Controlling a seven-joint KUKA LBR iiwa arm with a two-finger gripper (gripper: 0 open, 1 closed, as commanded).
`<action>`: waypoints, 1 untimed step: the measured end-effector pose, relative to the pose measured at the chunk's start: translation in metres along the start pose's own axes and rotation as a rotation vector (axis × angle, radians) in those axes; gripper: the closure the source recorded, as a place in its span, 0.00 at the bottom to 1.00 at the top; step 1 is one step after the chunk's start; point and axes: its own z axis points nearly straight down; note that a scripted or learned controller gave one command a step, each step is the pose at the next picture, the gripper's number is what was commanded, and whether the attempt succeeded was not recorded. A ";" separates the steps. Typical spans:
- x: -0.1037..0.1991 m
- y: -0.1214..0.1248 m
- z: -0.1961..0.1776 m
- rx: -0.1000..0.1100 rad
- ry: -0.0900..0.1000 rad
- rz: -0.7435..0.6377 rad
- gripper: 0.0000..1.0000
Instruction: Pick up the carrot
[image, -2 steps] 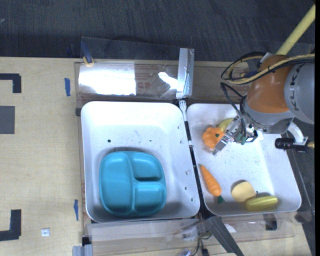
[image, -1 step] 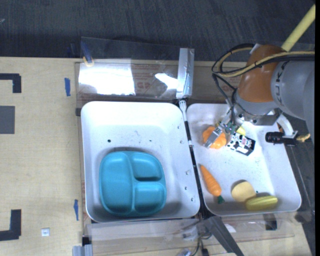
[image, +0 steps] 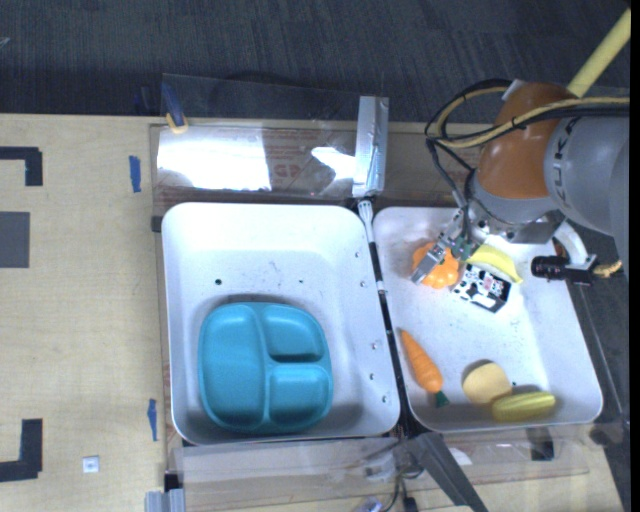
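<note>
The arm (image: 590, 170) is cut off at the right edge. The gripper (image: 440, 257) partly hides an orange object (image: 441, 274).

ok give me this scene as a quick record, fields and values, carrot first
carrot: lying in right bin, by its left wall, untouched
tool: over the right bin's far part, at an orange ball
arm: enters from the right, above the bin
banana: beside the ball
potato: near the front wall
left bin: holds a blue tray
task state: carrot not yet picked
</note>
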 end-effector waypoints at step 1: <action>0.069 0.012 -0.087 0.004 0.004 0.347 1.00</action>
